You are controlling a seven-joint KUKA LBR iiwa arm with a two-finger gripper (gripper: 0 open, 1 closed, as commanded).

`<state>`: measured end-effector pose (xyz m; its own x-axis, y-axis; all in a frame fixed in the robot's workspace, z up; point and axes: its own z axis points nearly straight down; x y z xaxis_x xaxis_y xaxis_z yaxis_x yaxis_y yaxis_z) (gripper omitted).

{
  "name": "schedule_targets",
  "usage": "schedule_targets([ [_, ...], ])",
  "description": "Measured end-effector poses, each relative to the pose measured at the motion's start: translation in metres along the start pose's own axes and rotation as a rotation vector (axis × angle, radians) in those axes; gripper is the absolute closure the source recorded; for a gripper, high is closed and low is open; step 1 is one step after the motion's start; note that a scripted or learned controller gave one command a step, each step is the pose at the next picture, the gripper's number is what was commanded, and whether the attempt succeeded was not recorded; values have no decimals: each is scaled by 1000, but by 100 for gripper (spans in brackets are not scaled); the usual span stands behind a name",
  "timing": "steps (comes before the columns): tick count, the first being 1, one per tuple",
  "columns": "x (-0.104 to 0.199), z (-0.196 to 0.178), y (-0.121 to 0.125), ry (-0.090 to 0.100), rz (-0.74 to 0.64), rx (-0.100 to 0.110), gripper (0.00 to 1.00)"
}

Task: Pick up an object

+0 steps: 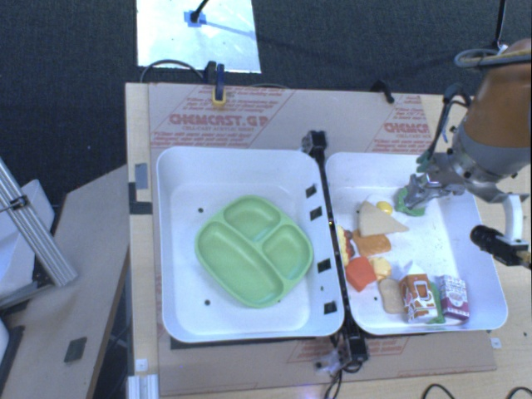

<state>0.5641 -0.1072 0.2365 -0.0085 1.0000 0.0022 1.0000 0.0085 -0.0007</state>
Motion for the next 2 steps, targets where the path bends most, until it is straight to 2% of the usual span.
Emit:
schedule_targets([
  [1, 42, 1, -28, 0, 1, 1, 100],
  [2, 43, 22, -35, -2, 7, 0, 100],
])
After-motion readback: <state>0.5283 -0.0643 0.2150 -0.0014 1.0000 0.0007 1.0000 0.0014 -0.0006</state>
